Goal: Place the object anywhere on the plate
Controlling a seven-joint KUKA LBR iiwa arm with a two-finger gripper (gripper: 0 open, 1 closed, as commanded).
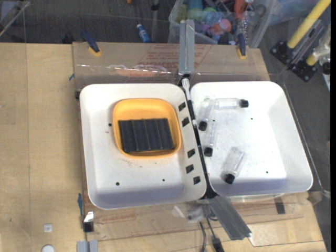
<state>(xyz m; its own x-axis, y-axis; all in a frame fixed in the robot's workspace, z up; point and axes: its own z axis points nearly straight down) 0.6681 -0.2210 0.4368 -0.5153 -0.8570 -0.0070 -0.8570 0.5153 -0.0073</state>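
Note:
An orange square plate [147, 104] sits in the left white bin [105, 185], toward its back half. A black ribbed rectangular block [146, 135] lies flat on the plate and covers most of its floor. In the right white bin [278, 140] lie several clear plastic tubes with black caps. One tube [229, 104] is near the back, two tubes [206, 114] [210, 136] lie close to the left wall, and another tube [233, 161] rests toward the front.
A metal divider strip with black tabs [190, 135] runs between the two bins. A crate of coloured toys [220, 9] stands behind the bench. Bare wooden bench top [37, 140] extends to the left.

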